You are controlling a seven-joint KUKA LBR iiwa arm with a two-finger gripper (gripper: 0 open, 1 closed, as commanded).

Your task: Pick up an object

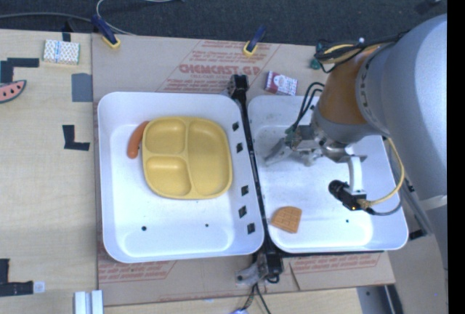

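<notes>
The arm point(396, 87) reaches in over the right bin point(378, 232), its orange band just above the wrist. The claw point(280, 151) hangs low over the upper left part of that bin, close to the divider point(245, 160) between the two bins; its metal fingers point(275, 153) point toward the divider. Nothing shows between the fingers, and whether they are spread or closed cannot be told from this slant.

A small tan waffle-like piece point(287, 219) lies on the floor of the right bin, below the claw and well apart from it, near the bin's lower left corner.

Across the divider, the left bin point(120, 232) holds a yellow sectioned plate point(187, 157). An orange sausage-shaped toy point(134, 139) lies against the plate's left edge.

Above the right bin, on the cardboard sheet point(182, 65) covering the desk, sits a small red and white packet point(280, 83).
</notes>
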